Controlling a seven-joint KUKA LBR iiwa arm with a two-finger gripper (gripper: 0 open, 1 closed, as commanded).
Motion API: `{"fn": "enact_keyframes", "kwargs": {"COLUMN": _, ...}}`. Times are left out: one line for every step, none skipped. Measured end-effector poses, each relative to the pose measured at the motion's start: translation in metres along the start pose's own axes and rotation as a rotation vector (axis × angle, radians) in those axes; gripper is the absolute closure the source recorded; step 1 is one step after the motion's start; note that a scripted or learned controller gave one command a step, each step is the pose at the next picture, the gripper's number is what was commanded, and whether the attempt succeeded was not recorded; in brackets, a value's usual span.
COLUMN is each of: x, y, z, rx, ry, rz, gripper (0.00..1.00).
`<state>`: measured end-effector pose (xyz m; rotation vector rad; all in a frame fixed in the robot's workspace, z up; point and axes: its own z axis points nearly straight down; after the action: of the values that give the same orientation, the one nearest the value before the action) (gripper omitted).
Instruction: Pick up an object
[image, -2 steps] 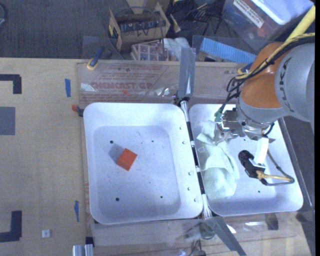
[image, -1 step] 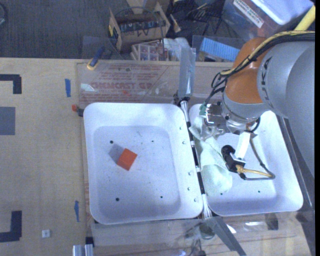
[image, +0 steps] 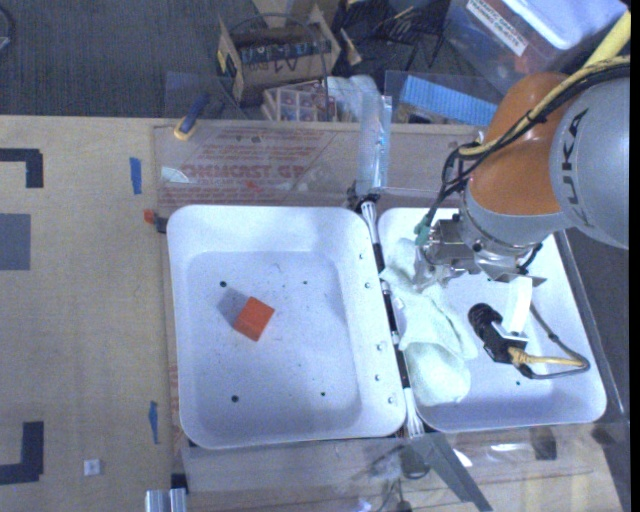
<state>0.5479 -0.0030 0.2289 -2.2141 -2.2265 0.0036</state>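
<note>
An orange block (image: 255, 318) lies in the left bin (image: 268, 218), left of its middle, with a small grey piece (image: 232, 303) touching its upper left side. In the right bin (image: 565, 398) a crumpled white cloth (image: 428, 322) runs along the left wall, ending in a pale rounded lump (image: 440, 372) near the front. My gripper (image: 436, 260) hangs over the upper left part of the right bin, right above the top end of the cloth. The wrist hides its tips.
A clear plastic sheet (image: 255, 170) stands behind the left bin. Boxes and clutter (image: 285, 55) lie on the floor beyond the bench. The wooden benchtop (image: 80, 300) stretches to the left, with blue tape marks on it.
</note>
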Motion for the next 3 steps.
{"fn": "enact_keyframes", "kwargs": {"x": -0.024, "y": 0.029, "z": -0.09, "rx": -0.003, "ry": -0.001, "rz": 0.106, "gripper": 1.0}}
{"fn": "enact_keyframes", "kwargs": {"x": 0.003, "y": 0.016, "z": 0.007, "rx": 0.002, "ry": 0.0, "rz": 0.343, "gripper": 1.0}}
{"fn": "enact_keyframes", "kwargs": {"x": 0.004, "y": 0.016, "z": 0.007, "rx": 0.002, "ry": 0.001, "rz": 0.343, "gripper": 0.0}}
